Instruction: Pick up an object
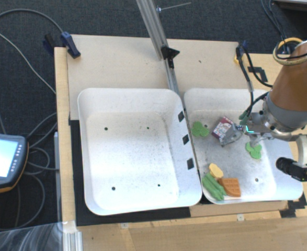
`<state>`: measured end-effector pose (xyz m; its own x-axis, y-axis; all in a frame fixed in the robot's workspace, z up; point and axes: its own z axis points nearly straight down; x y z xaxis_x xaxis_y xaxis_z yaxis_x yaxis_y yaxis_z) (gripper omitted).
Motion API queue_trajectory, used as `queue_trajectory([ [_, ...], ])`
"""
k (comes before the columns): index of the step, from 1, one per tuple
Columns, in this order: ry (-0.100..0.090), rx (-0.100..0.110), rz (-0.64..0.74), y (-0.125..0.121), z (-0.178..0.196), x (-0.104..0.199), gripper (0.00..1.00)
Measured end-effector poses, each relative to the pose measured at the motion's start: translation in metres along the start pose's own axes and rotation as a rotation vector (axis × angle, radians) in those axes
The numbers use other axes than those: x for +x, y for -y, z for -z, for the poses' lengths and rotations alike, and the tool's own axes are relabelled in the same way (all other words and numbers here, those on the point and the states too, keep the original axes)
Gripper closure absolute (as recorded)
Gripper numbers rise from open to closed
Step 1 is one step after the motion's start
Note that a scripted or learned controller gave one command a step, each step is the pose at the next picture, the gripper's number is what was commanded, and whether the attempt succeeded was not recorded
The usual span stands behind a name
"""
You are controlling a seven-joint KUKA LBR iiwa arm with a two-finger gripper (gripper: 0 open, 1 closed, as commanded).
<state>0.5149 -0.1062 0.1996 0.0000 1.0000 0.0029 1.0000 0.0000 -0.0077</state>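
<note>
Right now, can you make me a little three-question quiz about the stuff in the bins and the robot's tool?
1. True or false: the toys lie in the left bin.
2. Which thing is closest to the tool? A) purple packet B) orange block C) yellow piece
3. Fill in: two small ____ shapes lie on either side of the packet.

Key: 1 false, they lie in the right bin. 2 A. 3 green.
</note>
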Motion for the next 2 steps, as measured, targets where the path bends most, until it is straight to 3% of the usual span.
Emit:
queue_trajectory([
  [1,0.001,-0.006,0.0,-0.001,0.002,0.0,0.0],
  [2,0.0,0.0,0.0,-0.01,-0.047,0.003,0.0],
])
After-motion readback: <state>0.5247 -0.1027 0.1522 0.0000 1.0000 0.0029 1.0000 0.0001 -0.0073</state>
